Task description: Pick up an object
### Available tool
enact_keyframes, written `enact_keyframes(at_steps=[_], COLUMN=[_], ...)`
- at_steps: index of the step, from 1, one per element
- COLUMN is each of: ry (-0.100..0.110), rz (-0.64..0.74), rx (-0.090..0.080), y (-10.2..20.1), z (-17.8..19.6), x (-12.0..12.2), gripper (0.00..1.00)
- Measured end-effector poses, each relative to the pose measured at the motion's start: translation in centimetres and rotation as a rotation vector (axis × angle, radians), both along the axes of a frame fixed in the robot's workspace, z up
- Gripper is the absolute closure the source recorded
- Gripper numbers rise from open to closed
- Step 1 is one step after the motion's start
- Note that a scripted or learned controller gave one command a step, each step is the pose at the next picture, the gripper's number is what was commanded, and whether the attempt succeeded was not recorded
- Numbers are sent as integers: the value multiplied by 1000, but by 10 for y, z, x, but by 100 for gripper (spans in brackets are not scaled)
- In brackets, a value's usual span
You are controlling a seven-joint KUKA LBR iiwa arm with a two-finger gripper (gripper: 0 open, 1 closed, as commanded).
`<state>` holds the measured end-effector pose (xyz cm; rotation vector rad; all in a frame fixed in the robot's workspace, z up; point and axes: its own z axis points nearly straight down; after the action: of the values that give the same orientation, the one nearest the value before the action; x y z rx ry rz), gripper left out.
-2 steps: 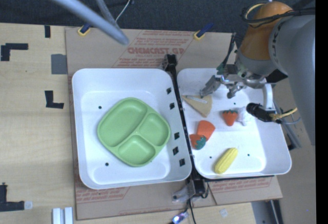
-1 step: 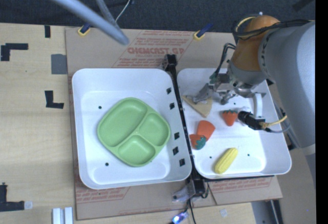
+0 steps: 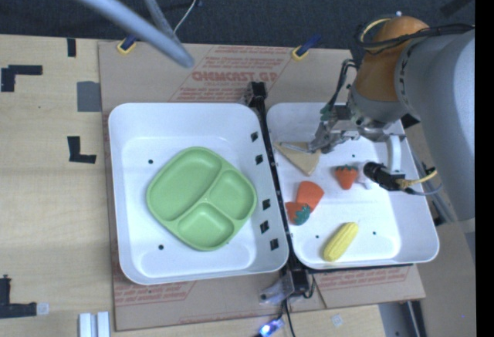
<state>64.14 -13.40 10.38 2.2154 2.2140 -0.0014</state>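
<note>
The right bin [image 3: 401, 247] holds a tan wedge-shaped piece [image 3: 300, 157], an orange carrot-like toy with a teal end [image 3: 306, 200], a small red-orange piece [image 3: 346, 176] and a yellow corn cob [image 3: 340, 240]. My gripper [image 3: 327, 139] is low over the bin's upper middle, just right of the tan wedge's far end. I see nothing held between its tips.
The left bin [image 3: 131, 135] carries a green divided plate [image 3: 201, 197]. A black divider [image 3: 266, 166] runs between the bins. The grey arm with its orange band [image 3: 390, 58] fills the upper right. Cardboard lies under both bins.
</note>
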Motion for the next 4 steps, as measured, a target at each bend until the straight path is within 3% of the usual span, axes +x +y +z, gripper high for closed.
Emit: enact_keyframes(at_steps=[2,4], ry=[2,9], rz=[2,6], rx=[7,9], y=[3,103], z=[112,122], x=[-6,-29], gripper=[100,100])
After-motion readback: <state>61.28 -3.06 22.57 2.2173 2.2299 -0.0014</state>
